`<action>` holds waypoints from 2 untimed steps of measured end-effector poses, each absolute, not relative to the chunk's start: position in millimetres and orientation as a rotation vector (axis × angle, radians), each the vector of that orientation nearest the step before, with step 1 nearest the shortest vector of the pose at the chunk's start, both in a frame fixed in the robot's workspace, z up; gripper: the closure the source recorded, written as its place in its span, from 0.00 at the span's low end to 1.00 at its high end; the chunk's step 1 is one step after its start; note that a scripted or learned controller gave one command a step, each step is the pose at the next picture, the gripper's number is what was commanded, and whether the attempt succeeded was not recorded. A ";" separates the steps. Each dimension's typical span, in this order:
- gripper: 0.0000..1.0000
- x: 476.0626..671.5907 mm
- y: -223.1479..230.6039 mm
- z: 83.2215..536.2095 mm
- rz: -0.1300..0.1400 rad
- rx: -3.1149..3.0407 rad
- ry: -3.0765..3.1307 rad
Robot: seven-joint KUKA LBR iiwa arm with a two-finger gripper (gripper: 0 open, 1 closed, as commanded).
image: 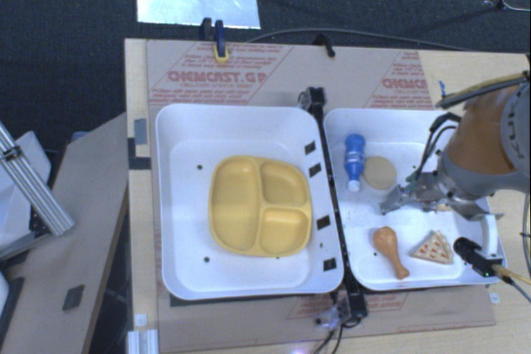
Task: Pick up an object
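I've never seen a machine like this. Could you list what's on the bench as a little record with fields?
left bin: shallow white bin holding a yellow divided plastic plate
right bin: shallow white bin holding four items
bottle: small blue bottle with white cap, lying near the divider
disc: round tan cookie-like disc, beside the bottle
drumstick: brown toy chicken drumstick
slice: triangular toy pizza slice
arm: grey arm with orange band, over the right bin

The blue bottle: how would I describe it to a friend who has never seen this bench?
Find the right-hand white bin. Near its upper left corner, beside the divider, lies the blue bottle, white cap pointing down the picture. It is the bin's one blue thing; the round tan disc next to it, the drumstick and the pizza slice are tan and brown.
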State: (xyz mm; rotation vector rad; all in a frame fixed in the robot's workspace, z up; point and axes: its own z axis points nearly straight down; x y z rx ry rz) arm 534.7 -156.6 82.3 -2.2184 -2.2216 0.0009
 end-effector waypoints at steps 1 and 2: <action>1.00 536.1 -157.1 95.0 -0.003 -2.221 -2.225; 1.00 547.6 -157.0 151.3 -0.005 -2.220 -2.230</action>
